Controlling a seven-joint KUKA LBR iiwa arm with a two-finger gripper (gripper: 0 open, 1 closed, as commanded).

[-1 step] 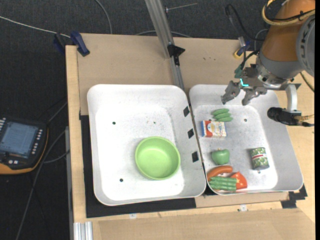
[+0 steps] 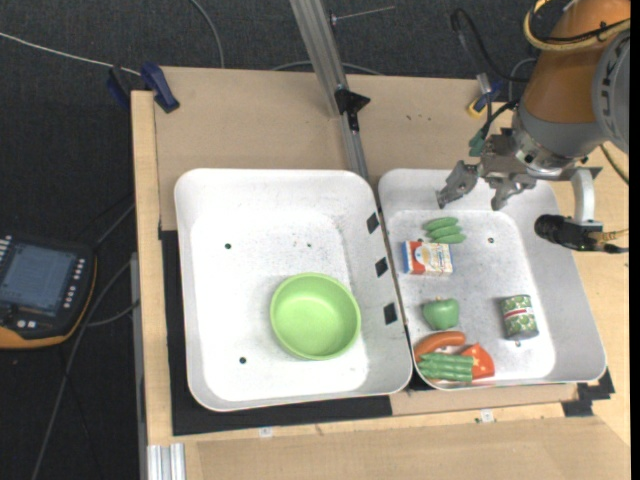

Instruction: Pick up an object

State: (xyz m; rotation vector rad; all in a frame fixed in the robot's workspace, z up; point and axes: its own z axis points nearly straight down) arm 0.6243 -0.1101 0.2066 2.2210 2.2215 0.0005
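Gripper [image 2: 478, 190] hovers spread wide, grasping nothing, just above the green pea pod [image 2: 444, 230] in the right bin [image 2: 560, 298].

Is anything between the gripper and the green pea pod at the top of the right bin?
Nothing visible. The gripper hangs open just above the green pea pod, with bare bin floor between them. The small carton lies just below the pod, on the far side from the gripper, so it does not block the approach.
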